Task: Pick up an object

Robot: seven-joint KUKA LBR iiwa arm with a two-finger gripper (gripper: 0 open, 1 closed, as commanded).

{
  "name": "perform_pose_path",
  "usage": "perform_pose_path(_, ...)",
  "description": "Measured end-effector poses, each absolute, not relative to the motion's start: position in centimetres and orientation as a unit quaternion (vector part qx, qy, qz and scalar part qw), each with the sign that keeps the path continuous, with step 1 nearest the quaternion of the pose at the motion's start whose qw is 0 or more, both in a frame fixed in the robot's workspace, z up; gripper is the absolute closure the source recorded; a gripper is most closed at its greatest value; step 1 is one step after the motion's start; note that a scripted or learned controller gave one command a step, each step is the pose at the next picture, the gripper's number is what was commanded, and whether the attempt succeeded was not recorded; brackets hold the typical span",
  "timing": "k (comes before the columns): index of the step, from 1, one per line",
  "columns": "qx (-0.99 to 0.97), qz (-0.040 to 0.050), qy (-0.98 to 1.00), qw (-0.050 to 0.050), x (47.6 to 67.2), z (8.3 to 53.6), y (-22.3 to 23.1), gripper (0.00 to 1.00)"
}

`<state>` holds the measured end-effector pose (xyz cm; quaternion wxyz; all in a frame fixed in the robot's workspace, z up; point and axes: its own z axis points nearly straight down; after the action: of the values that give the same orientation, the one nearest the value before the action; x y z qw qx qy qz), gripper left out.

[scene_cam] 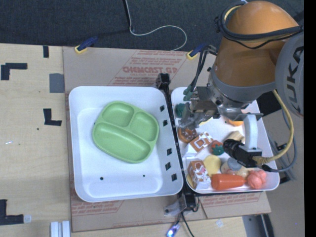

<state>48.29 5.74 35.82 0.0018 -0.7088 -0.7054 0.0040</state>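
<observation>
Jaws: state cannot be told; gripper low in right bin. Toy food beneath; green divided plate alongside.

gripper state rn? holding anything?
Gripper: low over the right bin, above the toy clutter; open or closed cannot be told, and no object seen in its grasp.

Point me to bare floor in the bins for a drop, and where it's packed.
Free: left bin floor below and left of the green divided plate. Crowded: right bin, where the tool hangs over the upper left and the carrot, yellow piece and pink piece fill the lower end.
</observation>
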Motion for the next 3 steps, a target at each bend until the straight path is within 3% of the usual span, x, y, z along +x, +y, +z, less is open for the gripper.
perform_pose_path(1, -0.706, -0.0002, -0.709, 0.000, 48.4, 38.8, 8.9, 1.00)
perform_pose_path(2, -0.705, 0.0024, -0.709, 0.002, 48.3, 35.2, 13.4, 1.00)
perform_pose_path(3, -0.708, 0.0027, -0.706, 0.001, 48.3, 32.5, 10.2, 1.00)
